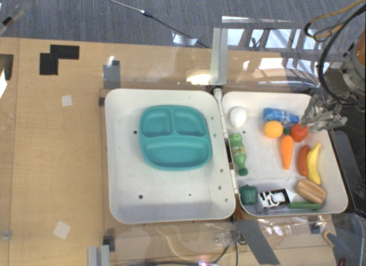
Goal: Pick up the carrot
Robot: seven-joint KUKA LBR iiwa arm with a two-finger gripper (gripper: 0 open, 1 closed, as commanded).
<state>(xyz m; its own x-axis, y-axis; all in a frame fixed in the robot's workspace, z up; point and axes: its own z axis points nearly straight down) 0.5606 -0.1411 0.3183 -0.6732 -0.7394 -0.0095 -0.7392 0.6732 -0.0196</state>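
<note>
The arm (349, 82) is reaching over the right bin (257, 173); its gripper (321, 116), whose spread I cannot tell, is hovering above-right of the carrot (286, 150). It should be centring over the carrot's middle, clear of the tomato (299, 132).

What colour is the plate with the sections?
Teal: the plastic divided plate in the left white bin, clearest in the camera view.
</note>
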